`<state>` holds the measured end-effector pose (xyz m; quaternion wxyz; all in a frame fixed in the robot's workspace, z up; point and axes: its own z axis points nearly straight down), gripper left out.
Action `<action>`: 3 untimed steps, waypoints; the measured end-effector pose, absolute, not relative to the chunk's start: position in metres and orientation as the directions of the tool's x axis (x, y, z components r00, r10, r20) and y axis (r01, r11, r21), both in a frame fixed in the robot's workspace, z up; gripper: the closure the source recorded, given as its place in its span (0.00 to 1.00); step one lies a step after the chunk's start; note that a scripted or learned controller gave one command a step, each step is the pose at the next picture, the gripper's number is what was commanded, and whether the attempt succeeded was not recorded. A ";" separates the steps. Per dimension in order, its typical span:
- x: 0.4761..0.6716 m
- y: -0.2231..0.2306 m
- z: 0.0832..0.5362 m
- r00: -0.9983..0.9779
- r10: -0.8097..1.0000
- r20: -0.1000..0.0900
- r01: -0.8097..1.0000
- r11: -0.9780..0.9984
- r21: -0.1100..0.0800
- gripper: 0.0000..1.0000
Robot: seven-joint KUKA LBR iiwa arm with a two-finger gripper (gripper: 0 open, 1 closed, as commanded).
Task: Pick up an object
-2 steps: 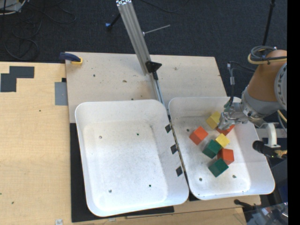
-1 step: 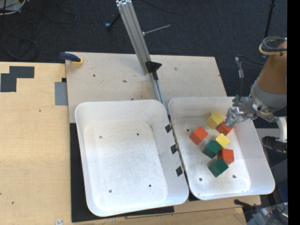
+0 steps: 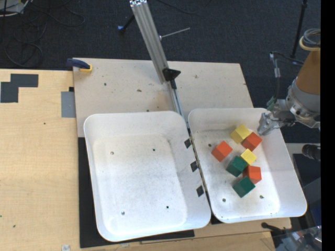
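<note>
Several coloured blocks lie clustered in the right bin point(image 3: 272, 205): a yellow block point(image 3: 240, 133), a red block point(image 3: 252, 140), an orange-red block point(image 3: 222, 151), a small yellow block point(image 3: 248, 156), a green block point(image 3: 236, 166), another red block point(image 3: 254, 173) and a second green block point(image 3: 243, 186). My gripper point(image 3: 264, 124) hangs at the bin's far right rim, just right of and above the top red block. It touches no block, and nothing shows between its fingers.
The left bin point(image 3: 104, 140) lies beside the right one, with black clips point(image 3: 193, 166) along the shared edge. A slanted aluminium post point(image 3: 152, 41) rises behind the bins. A blue-and-yellow clamp point(image 3: 79, 64) sits at the board's far left corner.
</note>
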<state>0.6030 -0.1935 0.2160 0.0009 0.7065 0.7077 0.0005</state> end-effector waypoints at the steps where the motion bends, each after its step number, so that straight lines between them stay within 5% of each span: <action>1: 0.580 -0.143 0.208 -0.004 1.000 0.003 1.000 0.004 -0.005 1.00; 3: 0.545 -0.041 0.224 -0.004 1.000 0.003 1.000 0.004 -0.004 1.00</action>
